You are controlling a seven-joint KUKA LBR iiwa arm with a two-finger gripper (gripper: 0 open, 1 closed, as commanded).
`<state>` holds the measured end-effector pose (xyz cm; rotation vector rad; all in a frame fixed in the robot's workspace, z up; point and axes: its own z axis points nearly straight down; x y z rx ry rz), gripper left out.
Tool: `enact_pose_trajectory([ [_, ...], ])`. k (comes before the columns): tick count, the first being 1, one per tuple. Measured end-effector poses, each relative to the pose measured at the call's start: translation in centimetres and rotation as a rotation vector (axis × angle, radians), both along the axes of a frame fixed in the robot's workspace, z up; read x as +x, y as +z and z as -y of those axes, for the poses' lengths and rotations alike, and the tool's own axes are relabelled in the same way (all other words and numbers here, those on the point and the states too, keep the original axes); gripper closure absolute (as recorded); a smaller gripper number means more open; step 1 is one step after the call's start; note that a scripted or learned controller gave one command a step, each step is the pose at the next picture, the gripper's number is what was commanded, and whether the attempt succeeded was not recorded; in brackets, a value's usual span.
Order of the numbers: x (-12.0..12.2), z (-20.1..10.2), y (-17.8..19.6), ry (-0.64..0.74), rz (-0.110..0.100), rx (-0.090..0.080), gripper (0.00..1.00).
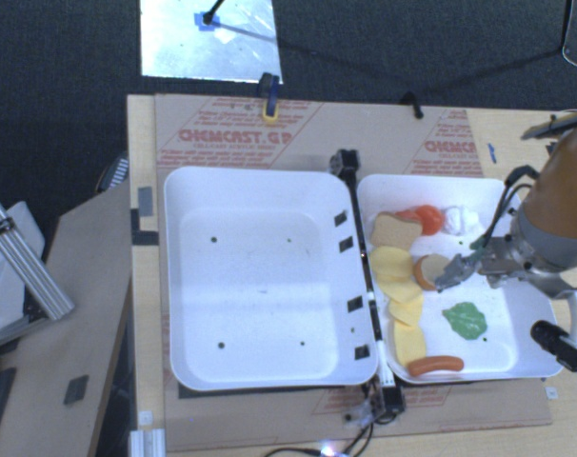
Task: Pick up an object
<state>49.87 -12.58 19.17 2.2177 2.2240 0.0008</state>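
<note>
Camera view puts the gripper (455, 272) low over the right bin (493, 190), and we see its grey tip resting at the edge of a round bun-like piece (427, 272). We cannot tell how the tip is set, since it looks like one blurred grey wedge, and nothing is visibly clasped in it.

Just below the gripper lies a green leaf-shaped piece (466, 320), apart from the tip with bare white floor around it. To the gripper's left, past the bun, we see pale yellow slices (399, 272) stacked in a column, with another yellow piece (409, 343) further down. Above and left of the gripper sits a tan bread slice (396, 229), and directly above it a red piece (424, 218) touching a small white lump (461, 221). Well below the gripper, near the bin's near wall, lies a reddish sausage (435, 365).

Open floor in this bin lies mostly to the gripper's right and below, between the green piece and the near wall. The arm (563, 208) covers the bin's right rim.

Further left, beyond a black hinged divider (361, 274), we see the left bin (260, 274), its white floor showing a few small dark dots. Both bins rest on a cardboard sheet (236, 136) with red print.
</note>
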Motion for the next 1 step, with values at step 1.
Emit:
enact_pose_trajectory([
  [1,-0.24,-2.99,-10.99,0.0,0.002,0.003,0.0],
])
